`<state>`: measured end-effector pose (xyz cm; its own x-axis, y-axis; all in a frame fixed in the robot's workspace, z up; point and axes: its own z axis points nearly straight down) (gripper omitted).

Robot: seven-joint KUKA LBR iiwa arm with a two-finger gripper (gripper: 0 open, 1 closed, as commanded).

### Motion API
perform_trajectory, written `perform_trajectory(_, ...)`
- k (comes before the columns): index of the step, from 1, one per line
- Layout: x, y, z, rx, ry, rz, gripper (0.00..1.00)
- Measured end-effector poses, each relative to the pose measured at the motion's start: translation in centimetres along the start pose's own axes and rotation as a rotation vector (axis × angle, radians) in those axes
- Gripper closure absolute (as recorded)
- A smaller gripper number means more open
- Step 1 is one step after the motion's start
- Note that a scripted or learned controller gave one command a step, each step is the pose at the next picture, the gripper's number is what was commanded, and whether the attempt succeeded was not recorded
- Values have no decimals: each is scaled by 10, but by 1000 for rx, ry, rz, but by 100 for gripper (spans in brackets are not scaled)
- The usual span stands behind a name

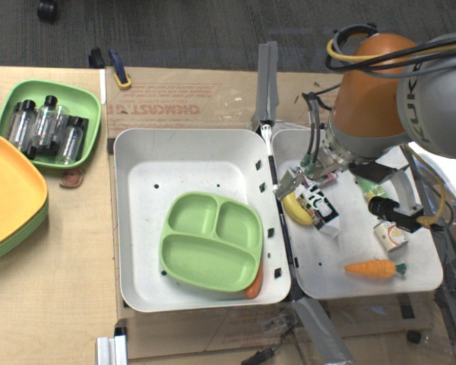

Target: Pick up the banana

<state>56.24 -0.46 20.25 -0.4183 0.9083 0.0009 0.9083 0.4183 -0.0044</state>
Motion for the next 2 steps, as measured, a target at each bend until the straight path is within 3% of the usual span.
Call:
perform_trajectory(1,-2,-1,-8,1,-1,5,100)
perform_trajectory(2,-9,-4,-59,-2,-2,229,100)
